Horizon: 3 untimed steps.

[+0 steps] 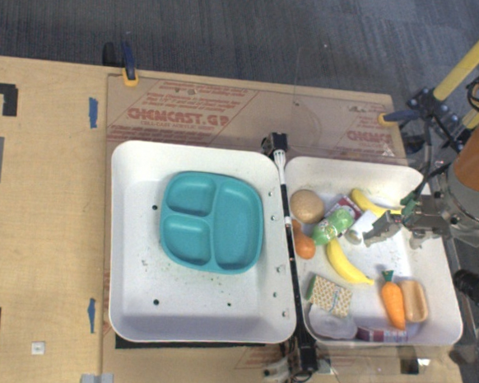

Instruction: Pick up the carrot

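Judging from the camera view, the pick has not yet happened: the carrot (392, 304) lies flat on the floor of the right bin (448, 269), toward its near right corner, green top pointing back, with a hot dog bun (415, 300) touching its right side. The gripper (379, 226) hangs over the same bin, up and left of the carrot and well apart from it, its fingers spread with nothing between them, just right of a green item (330, 229). What is left is the whole reach, closing and lift. Counting around the carrot: two bananas (346, 264) (366, 201), one brown potato-like lump (306, 205), one small orange piece (304, 246), one patterned packet (330, 295). Left of it, the left bin (129, 236) carries one teal divided plate (212, 222).
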{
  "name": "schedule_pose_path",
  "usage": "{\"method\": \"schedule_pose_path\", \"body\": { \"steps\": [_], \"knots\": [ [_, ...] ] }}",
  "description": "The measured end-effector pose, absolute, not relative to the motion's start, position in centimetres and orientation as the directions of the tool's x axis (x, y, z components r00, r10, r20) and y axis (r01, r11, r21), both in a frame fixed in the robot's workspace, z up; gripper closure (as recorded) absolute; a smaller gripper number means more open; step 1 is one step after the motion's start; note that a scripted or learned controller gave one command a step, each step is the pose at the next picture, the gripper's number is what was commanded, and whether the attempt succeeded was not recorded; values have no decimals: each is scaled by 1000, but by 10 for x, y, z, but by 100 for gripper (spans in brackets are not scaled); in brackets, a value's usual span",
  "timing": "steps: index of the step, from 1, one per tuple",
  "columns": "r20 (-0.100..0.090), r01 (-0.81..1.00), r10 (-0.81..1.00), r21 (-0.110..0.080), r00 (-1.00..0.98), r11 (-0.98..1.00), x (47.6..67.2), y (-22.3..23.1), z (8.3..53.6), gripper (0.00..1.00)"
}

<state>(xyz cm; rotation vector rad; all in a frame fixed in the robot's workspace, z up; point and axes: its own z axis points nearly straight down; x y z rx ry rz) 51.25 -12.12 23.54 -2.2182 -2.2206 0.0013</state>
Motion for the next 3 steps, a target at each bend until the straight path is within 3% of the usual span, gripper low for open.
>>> {"method": "schedule_pose_path", "body": {
  "steps": [1, 2, 3],
  "knots": [
    [0, 998, 998, -6, -70, 70, 478, -173, 163, 0],
    [1, 1000, 1000, 4, 21, -21, 482, -187, 100, 0],
    [-5, 1000, 1000, 20, 24, -24, 486, -188, 114, 100]
  ]
}}
